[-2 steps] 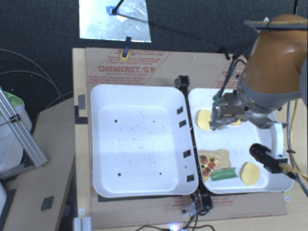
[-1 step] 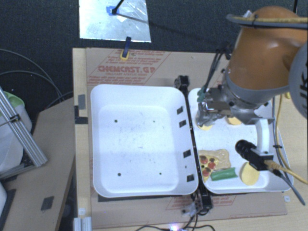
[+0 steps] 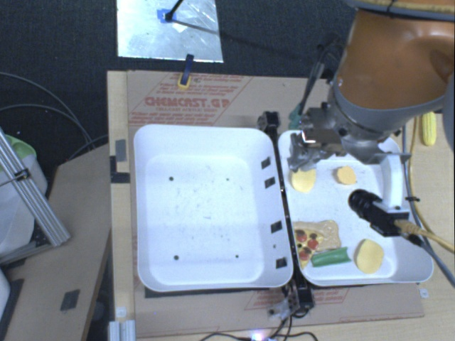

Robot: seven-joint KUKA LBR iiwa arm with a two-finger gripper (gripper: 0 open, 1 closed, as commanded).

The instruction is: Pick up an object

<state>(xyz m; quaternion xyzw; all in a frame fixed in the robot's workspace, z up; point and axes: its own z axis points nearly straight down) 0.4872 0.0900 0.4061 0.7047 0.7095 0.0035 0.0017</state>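
Gripper (image 3: 304, 163) hangs over the right bin's (image 3: 419, 265) far-left corner, directly above a pale yellow piece (image 3: 303, 181); whether it is spread I cannot tell.

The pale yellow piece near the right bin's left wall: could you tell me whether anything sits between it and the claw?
Nothing visible does. The claw hangs just above the pale yellow piece, with bare bin floor around it; the orange piece lies off to the side.

Bench (image 3: 85, 190) under a printed cardboard sheet (image 3: 192, 98), two white bins (image 3: 206, 137) side by side on it.
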